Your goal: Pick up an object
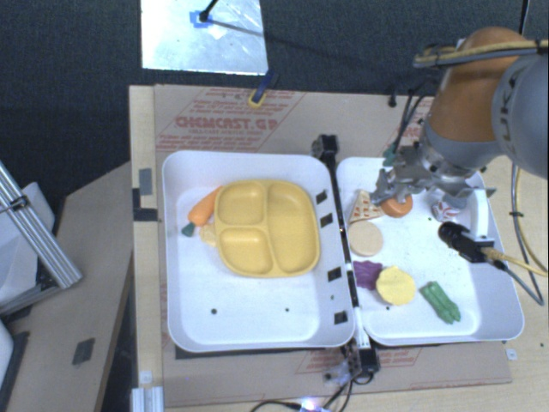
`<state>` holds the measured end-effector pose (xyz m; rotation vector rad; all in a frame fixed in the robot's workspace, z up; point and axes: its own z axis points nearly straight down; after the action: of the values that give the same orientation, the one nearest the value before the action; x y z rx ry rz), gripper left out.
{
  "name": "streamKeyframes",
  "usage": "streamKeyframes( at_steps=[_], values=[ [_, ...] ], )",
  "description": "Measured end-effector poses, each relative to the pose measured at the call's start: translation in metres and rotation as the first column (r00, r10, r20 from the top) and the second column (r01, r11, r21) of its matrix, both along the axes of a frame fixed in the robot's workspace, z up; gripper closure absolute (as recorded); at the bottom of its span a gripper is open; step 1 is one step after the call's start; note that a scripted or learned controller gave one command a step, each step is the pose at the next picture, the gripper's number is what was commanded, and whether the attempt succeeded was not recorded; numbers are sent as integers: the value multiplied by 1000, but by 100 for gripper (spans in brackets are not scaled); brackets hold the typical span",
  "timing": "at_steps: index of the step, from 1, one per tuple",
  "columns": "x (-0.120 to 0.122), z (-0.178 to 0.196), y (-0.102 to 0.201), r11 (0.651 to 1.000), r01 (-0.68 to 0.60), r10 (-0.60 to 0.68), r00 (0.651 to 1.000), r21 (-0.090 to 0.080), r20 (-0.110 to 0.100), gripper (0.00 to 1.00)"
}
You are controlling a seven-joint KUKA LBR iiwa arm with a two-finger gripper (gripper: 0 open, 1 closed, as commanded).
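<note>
My gripper (390, 185) hangs low over the back of the right bin (502, 316), just above an orange round piece (398, 206). Whether it touches that piece I cannot make out. A pizza-like wedge (363, 206) lies just left of the orange piece. In front of them are a tan round disc (366, 239), a purple piece (367, 273), a yellow round piece (395, 286) and a green piece (440, 301). A small white and red item (446, 206) sits partly hidden under the wrist.
The left bin (257, 324) holds a yellow divided plate (262, 227) with a carrot (203, 206) at its left edge. A black part with a yellow cable (461, 240) juts over the right bin. A ridge with black clips (343, 247) separates the bins.
</note>
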<state>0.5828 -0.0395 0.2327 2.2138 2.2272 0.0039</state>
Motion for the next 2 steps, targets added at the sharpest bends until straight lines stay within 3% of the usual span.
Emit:
streamKeyframes(
  at_steps=[2],
  values=[
    [-1, 0, 0, 1000, 3, -3, 1000, 0, -1, 100]
  ],
)
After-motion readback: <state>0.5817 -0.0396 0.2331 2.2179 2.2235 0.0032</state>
